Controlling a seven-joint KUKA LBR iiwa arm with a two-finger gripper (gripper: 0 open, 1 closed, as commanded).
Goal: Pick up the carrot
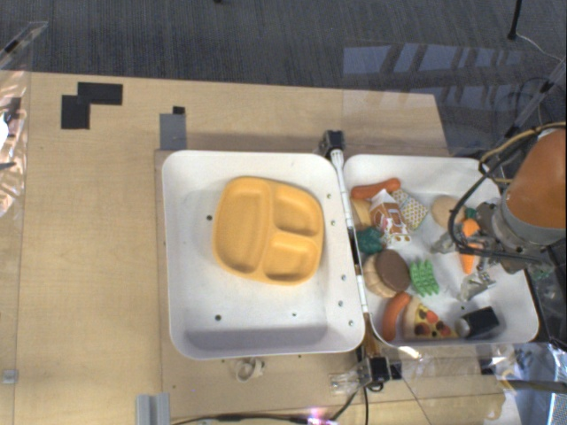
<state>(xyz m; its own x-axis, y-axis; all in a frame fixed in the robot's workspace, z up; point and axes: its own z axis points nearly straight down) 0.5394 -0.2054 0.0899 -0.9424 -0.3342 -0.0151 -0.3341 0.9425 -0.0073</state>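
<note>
Camera view: the gripper hangs over the right bin near its right edge, just beside the carrot. Gripper state cannot be told. A yellow divided tray occupies the left bin.

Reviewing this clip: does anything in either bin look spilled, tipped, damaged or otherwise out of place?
Nothing stands out. The yellow divided tray lies flat in the left bin, slightly turned. The toy foods sit jumbled in the right bin, all inside its walls. The carrot lies under the arm, by the gripper.
</note>
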